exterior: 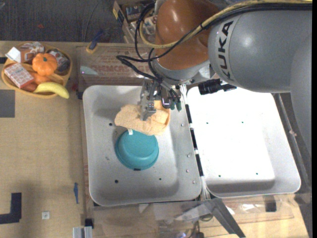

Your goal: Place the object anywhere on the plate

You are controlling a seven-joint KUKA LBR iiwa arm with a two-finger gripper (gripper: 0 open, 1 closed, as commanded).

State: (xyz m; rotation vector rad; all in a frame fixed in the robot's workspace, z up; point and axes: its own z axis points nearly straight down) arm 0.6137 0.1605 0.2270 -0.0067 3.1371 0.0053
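Fingers of the gripper (pixel 146 114) pressed down into the tan cloth (pixel 141 120), though you couldn't tell if they had closed. That cloth lay in the left bin (pixel 99 182), overlapping the teal plate's (pixel 137 150) rim. Lift gently, then shift it fully onto the plate.

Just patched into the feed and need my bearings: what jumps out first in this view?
The big grey arm with its orange band fills the upper right, its gripper down over a tan cloth in the left bin. Just below the cloth sits a teal plate, the cloth's edge overlapping its rim. At far left on the bench, a basket of toy food holds a banana and an orange pumpkin.
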